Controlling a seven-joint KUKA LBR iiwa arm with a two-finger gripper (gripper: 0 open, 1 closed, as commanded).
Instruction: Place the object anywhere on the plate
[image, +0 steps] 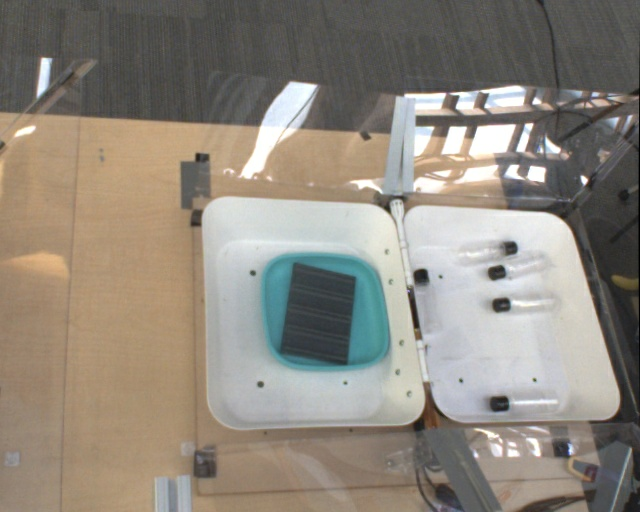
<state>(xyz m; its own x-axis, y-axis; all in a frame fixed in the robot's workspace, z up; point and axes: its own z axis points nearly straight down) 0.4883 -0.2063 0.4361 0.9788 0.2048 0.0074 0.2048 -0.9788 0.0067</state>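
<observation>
Currently, the state of the pincer cannot be told from the camera view: whether it is spread, pressed together or pinching anything is undetermined.

Task object: a dark grey ribbed block (319, 313) lies flat on the teal plate (372, 325). It sits near the plate's centre, its long side running up and down the view with a slight tilt. A teal margin shows on all four sides of the block, widest at left and right. Nothing else touches the block.

Plate location: the plate rests in the recessed floor of the left bin (235, 390), roughly central. Bare white floor surrounds it on every side, with the broadest strip along the near edge.

Right bin (560, 380): it holds four clear tubes with black caps. Three lie in a loose group in the upper half: the first tube (485, 250), the second tube (520, 268) and the third tube (525, 303). They are near one another, apart as far as the view allows. The fourth tube (525, 404) lies alone near the near rim. A separate black cap (421, 276) sits close to the left wall of this bin; any tube attached to it is possibly too transparent to make out. The middle and lower floor between the tube groups is open.

Edges: the two bins meet along a narrow seam, with a grey metal post (400, 140) standing at its far end. Both bins sit on the wooden bench (100, 300), which extends well to the left.
</observation>
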